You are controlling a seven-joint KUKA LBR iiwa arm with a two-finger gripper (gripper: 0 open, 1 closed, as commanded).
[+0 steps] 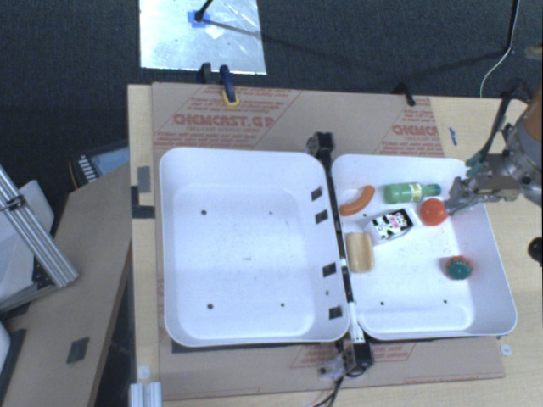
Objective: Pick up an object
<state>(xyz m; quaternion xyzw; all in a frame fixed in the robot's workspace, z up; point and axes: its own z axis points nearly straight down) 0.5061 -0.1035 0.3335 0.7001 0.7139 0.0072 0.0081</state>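
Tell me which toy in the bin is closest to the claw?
The red ball. It sits right beside the claw, while the green bottle, sausage and teal toy lie farther off.

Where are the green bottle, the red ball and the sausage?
green bottle (411, 192): camera view, middle of its body.
red ball (433, 212): camera view, centre of its top.
sausage (358, 199): camera view, midway along its curve.

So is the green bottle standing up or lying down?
Lying down: the green bottle rests on its side in the right bin, beside the red ball.
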